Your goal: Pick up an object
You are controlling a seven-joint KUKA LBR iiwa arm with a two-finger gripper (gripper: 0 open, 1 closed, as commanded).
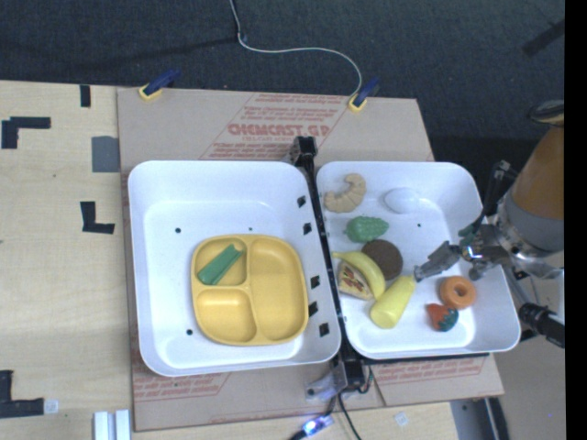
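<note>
Right white plastic bin (417, 337): tan croissant (347, 192), white egg-shaped piece (401, 199), green leafy piece (367, 228), brown round piece (382, 258), yellow banana (359, 276), yellow cylinder (393, 302), orange ring doughnut (456, 291), small red-and-green piece (443, 317). Dark two-finger gripper (438, 262) sat over this bin beside the doughnut, fingers parted, holding nothing. Left white bin (156, 195): yellow divided plate (275, 287) bearing a green flat piece (219, 264).

Bench furniture around the toys

Two shallow white plastic bins, left (156, 200) and right (459, 183), sit side by side on a brown cardboard sheet (197, 122) printed in red, held by yellow-and-blue clamps (158, 83); a thin white cable (275, 49) crosses the dark carpet (110, 16).
</note>
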